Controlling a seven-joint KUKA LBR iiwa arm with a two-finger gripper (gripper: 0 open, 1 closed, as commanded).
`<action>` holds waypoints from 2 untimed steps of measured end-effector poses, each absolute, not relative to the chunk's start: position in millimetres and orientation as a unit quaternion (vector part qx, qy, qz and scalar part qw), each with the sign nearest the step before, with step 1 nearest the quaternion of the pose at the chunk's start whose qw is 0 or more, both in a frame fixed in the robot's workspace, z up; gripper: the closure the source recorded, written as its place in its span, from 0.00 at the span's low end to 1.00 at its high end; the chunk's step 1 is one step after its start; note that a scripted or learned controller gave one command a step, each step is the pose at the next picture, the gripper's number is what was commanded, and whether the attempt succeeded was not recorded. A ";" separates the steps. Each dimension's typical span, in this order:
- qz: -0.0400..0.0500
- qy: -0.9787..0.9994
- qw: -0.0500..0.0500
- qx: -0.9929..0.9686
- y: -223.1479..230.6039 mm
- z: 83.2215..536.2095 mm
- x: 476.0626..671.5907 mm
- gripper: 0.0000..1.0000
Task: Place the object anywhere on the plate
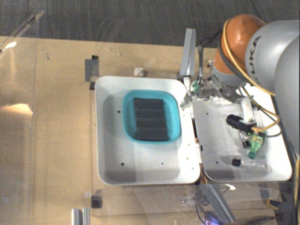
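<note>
A teal plate (174,121) with rounded corners lies in the left bin (108,163). A dark ribbed rectangular thing (151,119) rests flat on its middle. My gripper (250,142) hangs low over the right part of the right bin (215,149), reaching down from the grey arm with its orange band (239,32). A small green object (253,149) sits right at the gripper's tip. Whether it is held or just lying beneath is unclear.
A small black thing (236,162) lies near the front wall of the right bin. The raised rims of the two bins meet between plate and gripper. A metal bracket (189,50) stands behind the bins.
</note>
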State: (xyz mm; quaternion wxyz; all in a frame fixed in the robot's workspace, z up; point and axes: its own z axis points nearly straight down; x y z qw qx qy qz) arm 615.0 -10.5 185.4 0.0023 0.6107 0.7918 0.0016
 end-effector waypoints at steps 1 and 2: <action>0.002 0.792 0.002 0.611 -10.5 185.4 615.0 0.00; 0.002 0.792 0.002 0.611 -10.5 185.4 615.0 0.00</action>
